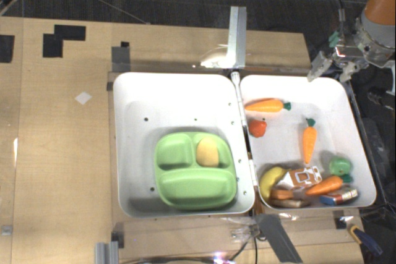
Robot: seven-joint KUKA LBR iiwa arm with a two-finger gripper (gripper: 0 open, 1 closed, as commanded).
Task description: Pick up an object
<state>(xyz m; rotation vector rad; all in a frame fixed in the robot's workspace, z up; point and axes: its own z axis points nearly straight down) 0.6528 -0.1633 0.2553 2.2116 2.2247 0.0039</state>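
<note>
Arm: reaches in from the right, orange band at the top right corner, wrist above the far right corner of the right bin (pixel 346 93)
Gripper: the gripper (pixel 333 66) hangs over the bin's far rim, well apart from every item inside
Fingers: two pale prongs seem to splay apart with nothing between them, so I judge them open and holding nothing
Right bin: a carrot (pixel 266 106) lies flat near the far left, a small red piece (pixel 257 127) just beside the divider, a second carrot (pixel 309 140) stands lengthwise mid-bin, a green piece (pixel 340 166) near the right wall
Pile: at the near edge a banana (pixel 270 180), a third carrot (pixel 324 185), a white packet (pixel 302 177) and a blue-tipped tube (pixel 341 197) lie touching and partly stacked
Left bin: the left bin (pixel 133 105) bears a green tray (pixel 193 185) with a yellow ball (pixel 208 151) in its upper right compartment
Desk: the wooden desk (pixel 62 151) carries both bins side by side
Progress: nothing is lifted; choosing a target, descending, closing and raising all appear left to do
Likely targets: the two separate carrots look easiest, lying clear of neighbours
Hard to make out: the finger tips blur against the dark floor; the upper arm is cut off by the frame; what lies under the pile is hidden; the red and green pieces are too small to name
</note>
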